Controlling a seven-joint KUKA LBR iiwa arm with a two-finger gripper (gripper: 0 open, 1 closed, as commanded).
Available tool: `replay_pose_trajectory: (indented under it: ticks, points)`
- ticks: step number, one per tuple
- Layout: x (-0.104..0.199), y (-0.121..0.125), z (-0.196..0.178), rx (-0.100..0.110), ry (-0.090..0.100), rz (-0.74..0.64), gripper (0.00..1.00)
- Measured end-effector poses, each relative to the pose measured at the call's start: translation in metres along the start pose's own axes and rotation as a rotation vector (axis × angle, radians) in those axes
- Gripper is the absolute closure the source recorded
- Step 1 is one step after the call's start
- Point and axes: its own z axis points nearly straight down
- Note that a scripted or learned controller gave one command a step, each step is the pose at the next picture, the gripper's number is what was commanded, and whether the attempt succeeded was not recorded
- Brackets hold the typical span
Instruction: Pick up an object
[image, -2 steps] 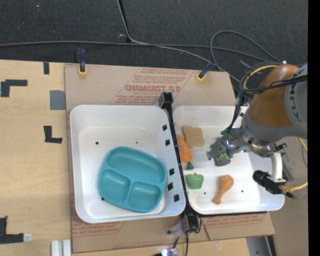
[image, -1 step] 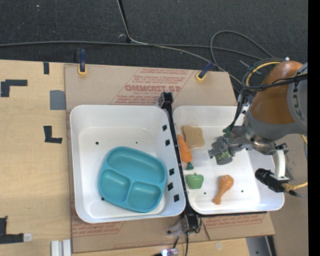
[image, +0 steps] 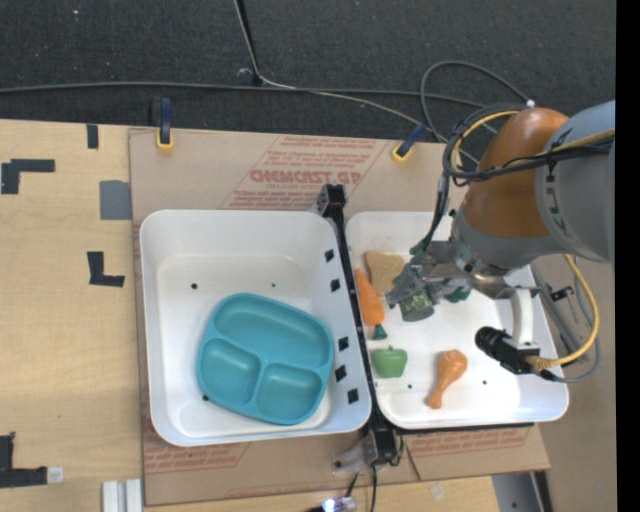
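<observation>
My gripper (image: 417, 298) hangs low in the right bin (image: 545, 405), near its middle, under the grey and orange wrist. Just left of it lie a tan bread-like piece (image: 383, 266) and an orange carrot (image: 368, 298) along the bin's left wall. A green pepper (image: 389, 361) sits below the carrot. An orange drumstick (image: 446, 376) lies toward the front of the bin. A small teal thing (image: 457, 294) peeks out beside the gripper on its right; the wrist hides most of it.
The left bin (image: 160, 240) holds a teal divided plate (image: 265, 357). A black divider (image: 345, 300) runs between the bins. Cables and a black fitting (image: 505, 348) hang off the arm over the right bin's right side.
</observation>
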Motion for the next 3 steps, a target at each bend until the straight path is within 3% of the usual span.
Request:
replay_pose_trajectory:
  ticks: [1,3]
  points:
    - [0.047,0.011,-0.002,0.000,0.000,0.000,1.00]
    - [0.159,0.005,0.000,0.001,0.000,-0.001,1.00]
